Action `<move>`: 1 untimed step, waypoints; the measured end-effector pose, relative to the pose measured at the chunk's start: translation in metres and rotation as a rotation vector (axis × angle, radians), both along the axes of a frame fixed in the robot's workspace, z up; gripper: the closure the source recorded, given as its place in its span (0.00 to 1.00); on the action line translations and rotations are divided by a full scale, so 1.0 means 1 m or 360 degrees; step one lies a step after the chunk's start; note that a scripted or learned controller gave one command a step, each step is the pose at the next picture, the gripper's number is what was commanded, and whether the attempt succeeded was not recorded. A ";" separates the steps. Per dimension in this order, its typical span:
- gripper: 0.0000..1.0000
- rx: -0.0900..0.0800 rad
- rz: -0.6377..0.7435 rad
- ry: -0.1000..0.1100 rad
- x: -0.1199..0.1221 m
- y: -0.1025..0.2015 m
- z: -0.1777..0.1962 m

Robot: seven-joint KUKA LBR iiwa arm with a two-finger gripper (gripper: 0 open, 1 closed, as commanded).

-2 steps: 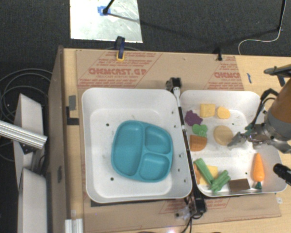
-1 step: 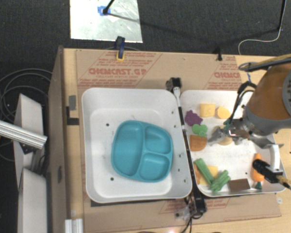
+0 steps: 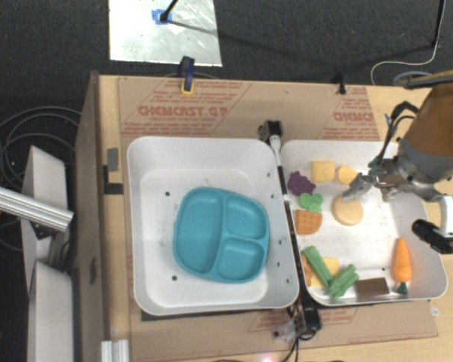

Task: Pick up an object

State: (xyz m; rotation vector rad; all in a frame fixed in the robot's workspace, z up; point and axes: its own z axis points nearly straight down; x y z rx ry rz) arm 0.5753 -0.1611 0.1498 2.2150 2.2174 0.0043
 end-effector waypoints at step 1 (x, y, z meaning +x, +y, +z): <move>0.00 0.0006 0.0000 0.0014 -0.015 0.009 -0.035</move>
